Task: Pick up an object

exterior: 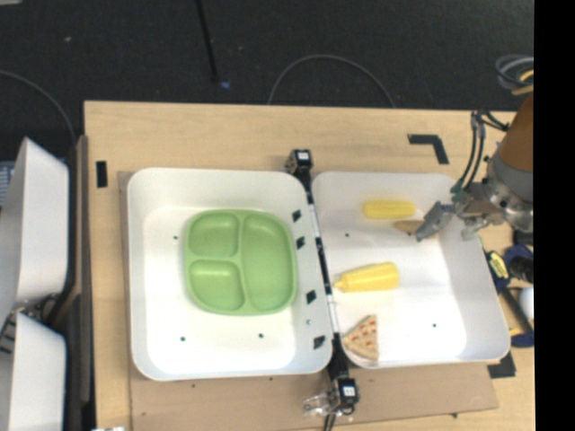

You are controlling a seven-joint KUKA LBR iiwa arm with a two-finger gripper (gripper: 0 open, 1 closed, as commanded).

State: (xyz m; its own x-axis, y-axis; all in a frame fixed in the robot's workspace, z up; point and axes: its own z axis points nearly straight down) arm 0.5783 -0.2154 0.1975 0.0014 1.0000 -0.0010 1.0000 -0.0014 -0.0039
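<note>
The grey two-finger gripper (446, 219) hung spread open over the right white bin (467, 330), near its upper right rim. A yellow plastic corn cob (390, 209) lay just left of it. A second yellow cob (367, 278) sat mid-bin, a pizza slice (363, 338) at the lower left corner. Bare floor lay lower right.

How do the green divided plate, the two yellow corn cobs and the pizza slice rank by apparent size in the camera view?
1. Green divided plastic plate, clearly largest.
2. Lower yellow toy corn cob.
3. Upper yellow toy corn cob, close to the lower one, so that order is unsure.
4. Toy pizza slice, looking smallest.
</note>
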